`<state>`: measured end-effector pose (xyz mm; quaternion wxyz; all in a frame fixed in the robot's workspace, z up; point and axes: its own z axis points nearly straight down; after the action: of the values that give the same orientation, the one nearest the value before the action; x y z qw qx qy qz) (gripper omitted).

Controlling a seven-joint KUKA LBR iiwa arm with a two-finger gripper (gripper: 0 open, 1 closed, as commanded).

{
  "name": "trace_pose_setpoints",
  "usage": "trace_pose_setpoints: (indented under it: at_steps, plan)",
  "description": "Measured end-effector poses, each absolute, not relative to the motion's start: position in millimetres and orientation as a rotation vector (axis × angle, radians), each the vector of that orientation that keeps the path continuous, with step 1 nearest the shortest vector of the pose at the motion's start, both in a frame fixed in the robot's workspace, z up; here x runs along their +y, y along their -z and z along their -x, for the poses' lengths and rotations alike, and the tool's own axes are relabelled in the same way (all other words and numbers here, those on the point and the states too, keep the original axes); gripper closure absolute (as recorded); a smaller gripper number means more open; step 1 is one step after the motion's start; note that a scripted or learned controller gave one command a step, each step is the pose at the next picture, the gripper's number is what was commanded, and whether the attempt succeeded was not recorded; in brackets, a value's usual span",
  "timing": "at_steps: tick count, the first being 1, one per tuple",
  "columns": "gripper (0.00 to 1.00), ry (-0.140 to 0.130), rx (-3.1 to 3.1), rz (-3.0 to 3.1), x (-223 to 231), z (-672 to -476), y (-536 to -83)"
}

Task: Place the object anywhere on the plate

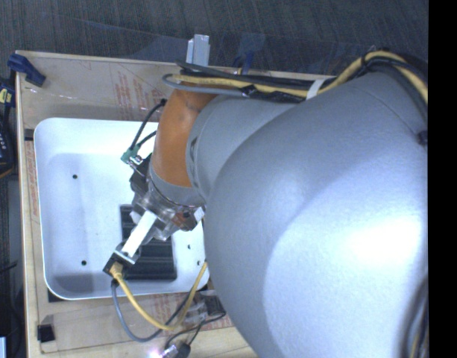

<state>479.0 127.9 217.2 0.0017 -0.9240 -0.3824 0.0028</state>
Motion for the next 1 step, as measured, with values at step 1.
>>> trace_pose_setpoints:
  at_steps: [1]
  plan:
    - [1.00,-0.009,-1.363,2.828,219.1,-474.7,-251.6]
